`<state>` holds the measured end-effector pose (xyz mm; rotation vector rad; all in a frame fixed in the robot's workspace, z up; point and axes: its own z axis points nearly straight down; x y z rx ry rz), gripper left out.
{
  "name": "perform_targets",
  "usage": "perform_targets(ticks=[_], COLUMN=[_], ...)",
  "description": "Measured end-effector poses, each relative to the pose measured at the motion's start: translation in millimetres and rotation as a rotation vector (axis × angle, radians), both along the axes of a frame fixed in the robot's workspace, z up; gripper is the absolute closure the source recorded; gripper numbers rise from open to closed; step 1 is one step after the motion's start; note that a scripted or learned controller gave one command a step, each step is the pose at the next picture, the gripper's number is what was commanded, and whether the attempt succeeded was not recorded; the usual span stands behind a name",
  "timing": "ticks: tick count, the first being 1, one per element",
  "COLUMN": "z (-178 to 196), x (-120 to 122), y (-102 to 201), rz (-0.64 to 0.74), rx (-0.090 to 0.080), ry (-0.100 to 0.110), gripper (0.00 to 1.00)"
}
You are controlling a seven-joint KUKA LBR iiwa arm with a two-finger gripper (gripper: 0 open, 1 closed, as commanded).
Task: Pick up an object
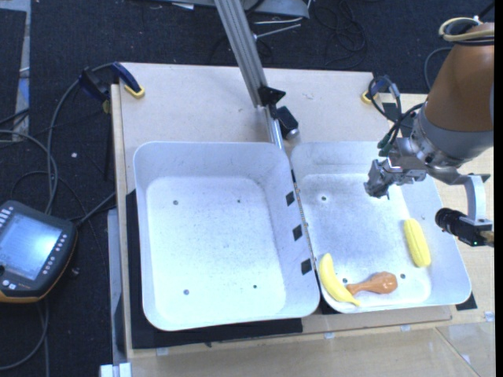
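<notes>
The right bin [346,210] holds three objects near its front. A yellow corn cob [416,243] lies by the right wall. A yellow banana [334,280] rests against the front left corner. An orange-brown drumstick [375,284] lies just right of the banana, touching it. My gripper [379,183] hangs over the back part of the right bin, above bare floor, up and to the left of the corn cob. Nothing shows between its fingers.
The left bin [212,234] sits beside the right one, sharing a raised middle wall. A slanted metal pole [247,53] rises behind the bins. A pendant [27,250] lies off the bench at left. Clamps sit at the bench's back corners.
</notes>
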<state>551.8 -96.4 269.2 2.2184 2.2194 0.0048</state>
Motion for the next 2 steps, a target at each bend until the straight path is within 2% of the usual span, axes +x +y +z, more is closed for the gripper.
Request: perform_targets(ticks=[2], z=[-21.7], x=[40.9], y=[104.9], rz=[0.004], rx=[0.001], ry=[0.006], gripper=[1.00])
